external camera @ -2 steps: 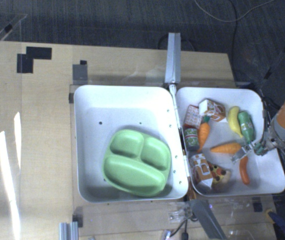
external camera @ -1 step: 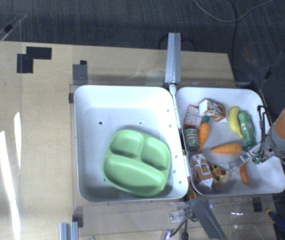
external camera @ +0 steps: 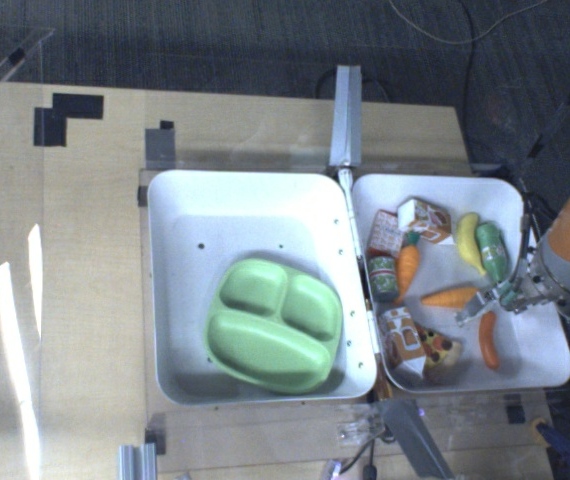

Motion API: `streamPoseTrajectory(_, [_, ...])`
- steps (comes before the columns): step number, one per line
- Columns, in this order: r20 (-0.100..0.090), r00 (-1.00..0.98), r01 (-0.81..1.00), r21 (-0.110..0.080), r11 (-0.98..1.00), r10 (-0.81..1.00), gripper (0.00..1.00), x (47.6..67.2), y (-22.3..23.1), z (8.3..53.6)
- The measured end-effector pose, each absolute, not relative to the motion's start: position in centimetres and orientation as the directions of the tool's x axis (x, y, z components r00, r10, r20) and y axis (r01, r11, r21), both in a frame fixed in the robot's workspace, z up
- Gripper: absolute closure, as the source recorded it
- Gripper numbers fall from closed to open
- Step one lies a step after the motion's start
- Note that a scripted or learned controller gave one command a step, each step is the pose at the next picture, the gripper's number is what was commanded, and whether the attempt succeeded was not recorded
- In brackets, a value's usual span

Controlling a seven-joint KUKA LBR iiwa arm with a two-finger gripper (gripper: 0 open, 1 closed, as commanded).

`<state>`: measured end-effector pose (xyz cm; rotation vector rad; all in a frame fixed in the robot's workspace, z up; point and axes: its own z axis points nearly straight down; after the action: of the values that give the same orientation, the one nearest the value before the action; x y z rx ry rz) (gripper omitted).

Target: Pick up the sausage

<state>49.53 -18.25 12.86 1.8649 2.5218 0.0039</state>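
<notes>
Two tool [external camera: 487, 306] fingers stand apart, holding nothing, just above the sausage [external camera: 488, 342].

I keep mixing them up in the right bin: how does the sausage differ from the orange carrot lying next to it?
The sausage is reddish-orange, while the carrot is a lighter orange. The sausage is short with both ends rounded; the carrot is longer and tapers to a point. The sausage lies nearly along the bin's length, the carrot across it. Both lie flat in the right bin near the claw.
</notes>
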Motion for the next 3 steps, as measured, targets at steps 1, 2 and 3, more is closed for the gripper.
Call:
streamPoseTrajectory(1, [-0.005, -0.346, 0.938, 0.01, 0.346, 0.938, 0.0, 49.1, -20.5, 8.8])
streamPoseTrajectory(2, [-0.003, -0.404, 0.915, 0.005, 0.404, 0.915, 0.0, 48.9, -18.3, 12.1])
streamPoseTrajectory(3, [-0.004, -0.495, 0.869, 0.008, 0.495, 0.869, 0.0, 49.1, -20.5, 8.8])
